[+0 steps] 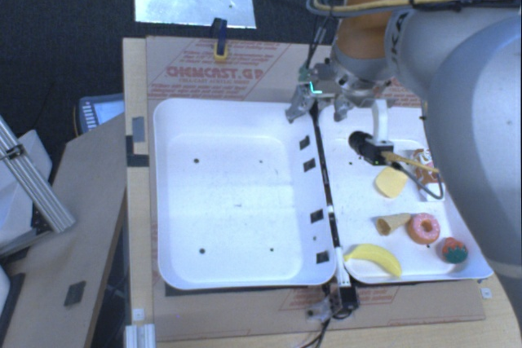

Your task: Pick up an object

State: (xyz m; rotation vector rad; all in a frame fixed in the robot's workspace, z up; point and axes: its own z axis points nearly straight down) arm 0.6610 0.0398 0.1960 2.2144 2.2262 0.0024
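6 objects are lying in the right bin (359, 204), none of them held. A banana (375, 259) is resting in the near left corner, just beside the wall that divides the 2 bins. A cone (392, 222) is lying further in, its wide end touching or nearly touching a pink donut (423, 228) on its right. A red and green ball (453, 250) is sitting near the donut, by the near right corner. A pale yellow slice (391, 182) is lying about mid-bin, beyond the cone, and a small brown piece (420, 161) is sitting just past it toward the right edge; what it is cannot be told.

The gripper (320, 106) is hanging over the far end of the dividing wall, well apart from all 6 objects. Whether it is spread or closed cannot be told. The arm (457, 37) is reaching in over the right bin's far right corner. The left bin (228, 200) is sitting alongside on cardboard (212, 69).
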